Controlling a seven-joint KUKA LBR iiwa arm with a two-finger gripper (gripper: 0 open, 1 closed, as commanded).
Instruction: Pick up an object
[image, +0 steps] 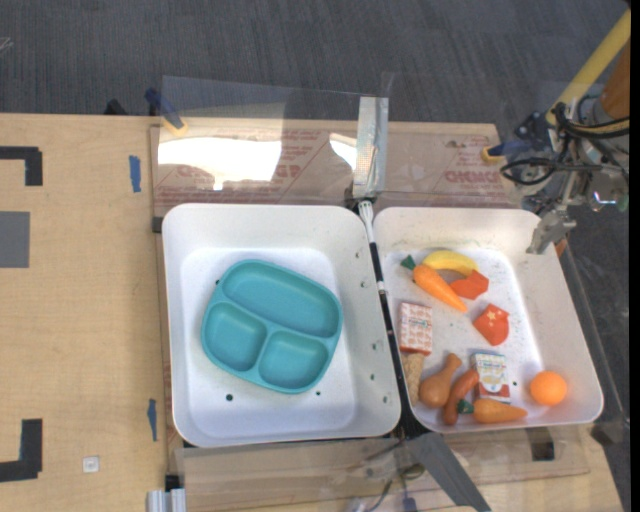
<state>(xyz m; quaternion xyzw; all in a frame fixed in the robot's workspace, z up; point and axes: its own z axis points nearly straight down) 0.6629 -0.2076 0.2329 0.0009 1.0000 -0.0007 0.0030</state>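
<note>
The right bin (560, 300) holds toy food. A yellow banana (448, 262) and a carrot (437, 287) lie at its back, with two red pieces (491, 324) beside them. A small carton (416, 327) sits at the left wall. Near the front are a brown drumstick (440, 380), a sausage (460, 393), another little carton (490, 372), a second carrot (497, 410) and an orange ball (547, 388). My gripper (548, 234) hangs over the bin's back right corner, apart from all of them, with nothing seen in it.
The left bin (190, 250) carries a teal divided plate (272, 325). A clear upright panel (372, 145) stands behind the divider between the bins. Cables and the arm (575, 140) crowd the upper right.
</note>
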